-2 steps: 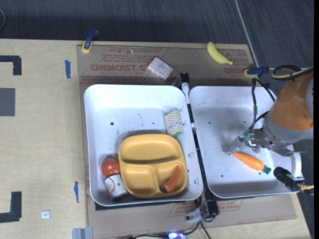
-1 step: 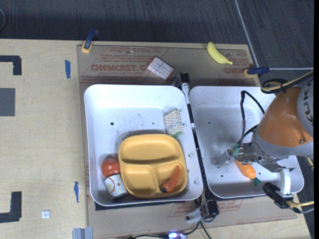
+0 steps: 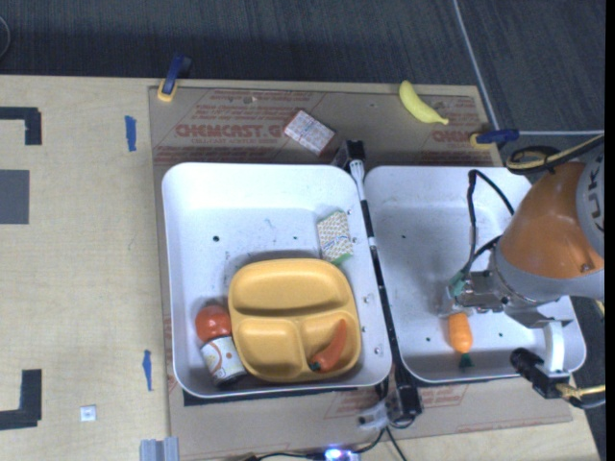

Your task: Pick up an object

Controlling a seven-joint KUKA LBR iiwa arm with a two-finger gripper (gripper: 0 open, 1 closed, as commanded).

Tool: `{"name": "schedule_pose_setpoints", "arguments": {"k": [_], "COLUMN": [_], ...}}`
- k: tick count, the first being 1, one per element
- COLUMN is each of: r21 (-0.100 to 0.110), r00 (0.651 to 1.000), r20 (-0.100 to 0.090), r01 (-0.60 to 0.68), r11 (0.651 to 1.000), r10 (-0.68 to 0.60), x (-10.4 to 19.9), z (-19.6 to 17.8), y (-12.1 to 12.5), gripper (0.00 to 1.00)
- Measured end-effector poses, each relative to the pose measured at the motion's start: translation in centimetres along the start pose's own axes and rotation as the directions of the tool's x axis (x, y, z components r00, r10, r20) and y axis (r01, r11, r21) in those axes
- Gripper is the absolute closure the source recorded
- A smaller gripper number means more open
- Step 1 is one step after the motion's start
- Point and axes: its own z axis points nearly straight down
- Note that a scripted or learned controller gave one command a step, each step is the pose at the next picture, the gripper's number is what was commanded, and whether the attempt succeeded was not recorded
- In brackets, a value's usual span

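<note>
A small orange carrot-shaped toy (image 3: 460, 330) with a green tip lies in the right bin (image 3: 413, 219) near its front wall. My gripper (image 3: 473, 298) hangs just above the toy's upper end, under the arm's orange band (image 3: 548, 229). The left bin (image 3: 192, 219) holds a yellow divided plate (image 3: 288, 301) with a red-orange chili-shaped toy (image 3: 332, 346) in its front right compartment. A red tomato-like toy (image 3: 212, 322) and a small can (image 3: 223, 357) lie left of the plate. A patterned packet (image 3: 334, 234) rests behind the plate.
On the brown board behind the bins lie a yellow banana (image 3: 421, 104) and a small checkered box (image 3: 308, 132). Black cables (image 3: 485, 190) run from the arm over the right bin. Blue clamps (image 3: 174, 73) hold the board's corners.
</note>
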Motion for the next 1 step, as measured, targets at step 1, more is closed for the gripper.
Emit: {"name": "schedule_pose_setpoints", "arguments": {"k": [1], "r21": [0.005], "r00": [1.000], "r20": [-0.001], "r01": [0.003], "r11": [1.000], "r10": [-0.003], "x": [8.43], "z": [-9.52], "y": [-0.18], "gripper": [1.00]}}
